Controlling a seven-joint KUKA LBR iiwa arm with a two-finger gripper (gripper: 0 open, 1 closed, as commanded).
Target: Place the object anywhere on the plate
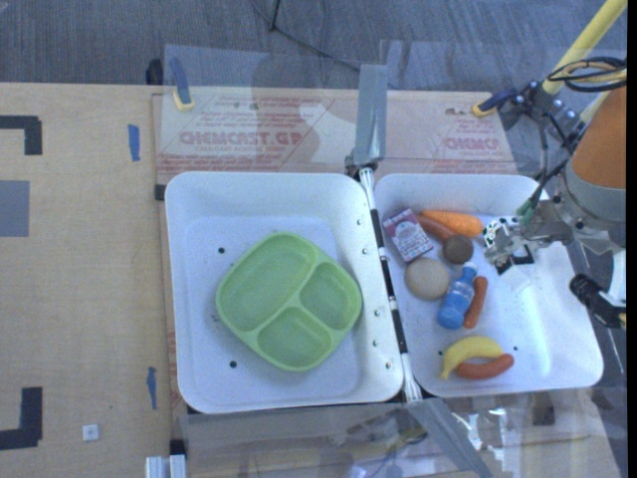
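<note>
in the camera view, the green divided plate lies in the left bin, slightly below the frame's centre, with nothing on it. the right bin holds the loose things: a small pink packet at its upper left, a carrot beside it, a dark brown ball, a beige egg-shaped object, a blue bottle, a small red sausage, and lower down a banana touching a longer sausage. the gripper hangs at the right of the frame, just right of the brown ball; whether it is released or clenched cannot be told.
</note>
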